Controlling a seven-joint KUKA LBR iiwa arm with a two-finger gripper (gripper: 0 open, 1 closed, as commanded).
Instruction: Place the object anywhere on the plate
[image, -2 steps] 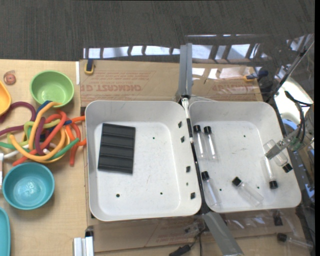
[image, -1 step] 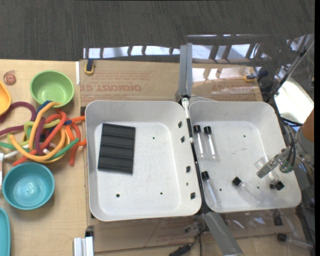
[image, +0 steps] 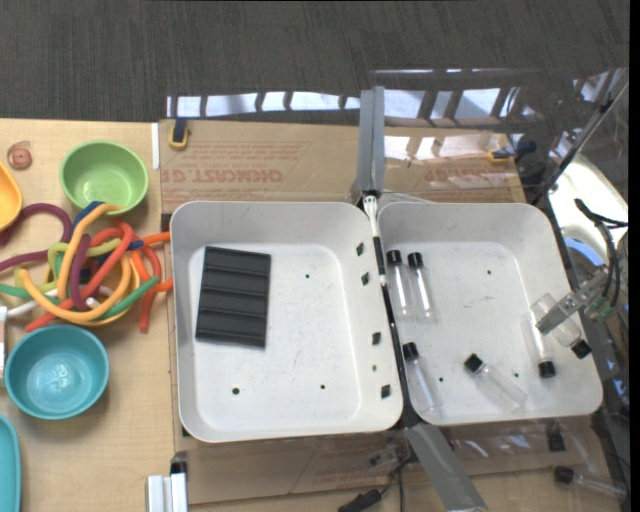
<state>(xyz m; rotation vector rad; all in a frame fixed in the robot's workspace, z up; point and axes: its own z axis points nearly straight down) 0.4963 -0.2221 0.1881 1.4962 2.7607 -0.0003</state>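
Observation:
A black ridged rectangular plate (image: 234, 296) lies flat in the left part of the left bin (image: 285, 420). At the right edge of the right bin (image: 500, 215), my gripper (image: 583, 298) reaches in low over the bin wall. It is shut on a clear tube (image: 553, 313), which hangs tilted above the bin floor. Several more clear tubes with black caps lie in the right bin: two side by side (image: 412, 285) near its left wall, one (image: 420, 378) at the front left, one (image: 497, 384) at the front middle and one (image: 545, 352) near the right wall.
Left of the bins, a tangle of coloured ropes (image: 95, 270), a green bowl (image: 104, 177) and a teal bowl (image: 56, 370) sit on the wooden bench. A grey divider post (image: 371, 140) stands behind the seam between the bins.

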